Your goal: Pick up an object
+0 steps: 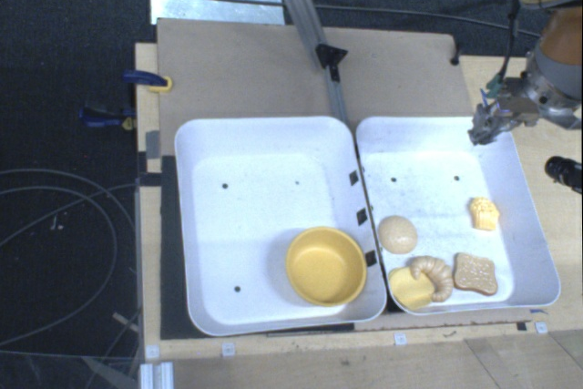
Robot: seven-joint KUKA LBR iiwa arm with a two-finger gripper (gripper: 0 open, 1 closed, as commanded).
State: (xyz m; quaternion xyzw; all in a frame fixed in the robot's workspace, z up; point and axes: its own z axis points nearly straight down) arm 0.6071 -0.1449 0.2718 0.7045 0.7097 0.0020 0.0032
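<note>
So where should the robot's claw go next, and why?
Probably down and toward the front of the right bin. The gripper hangs over that bin's back right corner with nothing under it, while the small yellow piece lies nearest, just in front of it. The toast slice and croissant are farther forward.

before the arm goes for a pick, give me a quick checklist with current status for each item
1. Targets present: ok. The right bin holds a round bun, a small yellow piece, a toast slice, a croissant and a yellow piece under it.
2. Gripper free of load: ok, nothing seen in it.
3. Jaws open: cannot tell.
4. Gripper above a target: not ok, it sits at the bin's far right rim, away from the items.
5. Target isolated: ok for the small yellow piece; not ok for the croissant, which overlaps its neighbour.
6. Yellow bowl in the left bin: ok, out of the way.
</note>
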